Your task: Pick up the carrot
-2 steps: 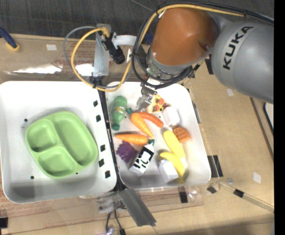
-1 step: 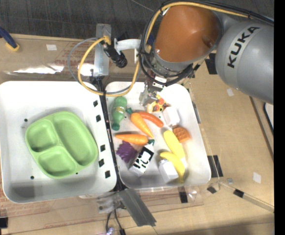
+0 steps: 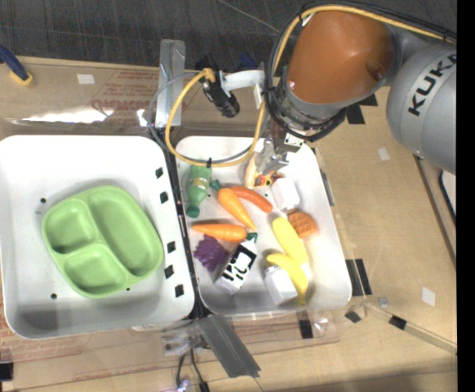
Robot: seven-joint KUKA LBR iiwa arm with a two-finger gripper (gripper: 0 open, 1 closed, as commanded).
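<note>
Several orange carrot-like pieces lie in the right bin [image 3: 335,243]. One carrot [image 3: 237,206] with a green top slants across the bin's middle. A second carrot [image 3: 219,231] lies flat just below it, and a shorter orange-red piece [image 3: 256,198] rests against the first. My gripper [image 3: 268,168] hangs under the arm's orange band [image 3: 335,43] over the bin's far side, just up and right of the carrots. The wrist hides much of it, and nothing shows held in it.
Around the carrots the right bin holds a green bottle [image 3: 197,188], purple grapes [image 3: 210,253], a black-and-white box [image 3: 239,265], yellow bananas [image 3: 290,247], a white block [image 3: 285,193] and an orange waffle-like piece [image 3: 304,223]. The left bin holds a green divided plate [image 3: 101,239]. A yellow cable [image 3: 180,96] loops behind the bins.
</note>
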